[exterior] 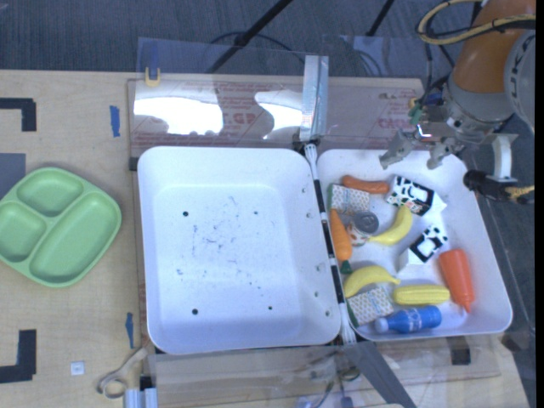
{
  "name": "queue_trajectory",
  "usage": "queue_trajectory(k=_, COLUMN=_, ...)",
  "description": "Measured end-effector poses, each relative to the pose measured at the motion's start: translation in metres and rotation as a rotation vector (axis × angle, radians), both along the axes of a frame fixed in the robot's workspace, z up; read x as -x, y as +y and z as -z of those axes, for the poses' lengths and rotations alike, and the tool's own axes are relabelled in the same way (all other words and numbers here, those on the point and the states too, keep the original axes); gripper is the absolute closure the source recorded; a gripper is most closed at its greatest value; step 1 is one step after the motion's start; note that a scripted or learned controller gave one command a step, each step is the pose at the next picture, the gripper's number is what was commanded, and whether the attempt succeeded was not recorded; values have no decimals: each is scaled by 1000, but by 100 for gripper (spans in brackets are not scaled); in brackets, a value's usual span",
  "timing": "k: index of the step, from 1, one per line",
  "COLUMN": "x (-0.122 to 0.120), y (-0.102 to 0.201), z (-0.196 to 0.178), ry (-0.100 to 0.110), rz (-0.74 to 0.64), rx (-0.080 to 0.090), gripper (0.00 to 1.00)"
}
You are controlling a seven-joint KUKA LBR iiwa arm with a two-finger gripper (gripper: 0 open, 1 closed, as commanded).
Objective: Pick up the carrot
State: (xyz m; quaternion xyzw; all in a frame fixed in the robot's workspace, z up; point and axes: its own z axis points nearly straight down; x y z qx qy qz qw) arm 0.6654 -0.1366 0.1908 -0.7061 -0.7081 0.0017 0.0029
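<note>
Carrot: the tapered orange plastic carrot (458,277) lies at the right bin's (497,291) near right side, pointed end toward the front, well apart from the gripper.
Neighbours: yellow corn cob (420,295) just beside it.
Gripper: the grey two-finger gripper (418,150) hangs over the bin's far edge, fingers spread, nothing between them.

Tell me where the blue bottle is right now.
The blue bottle lies in the right bin, at its near edge, just below the corn cob.
</note>
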Motion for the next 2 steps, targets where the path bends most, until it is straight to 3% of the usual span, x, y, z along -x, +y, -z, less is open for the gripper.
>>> queue_trajectory(k=1, x=73, y=11, z=47, ry=-12, rz=-301, rx=2, gripper=0)
queue_trajectory(k=2, x=45, y=-6, z=-17, ry=-7, rz=-543, rx=0, gripper=0)
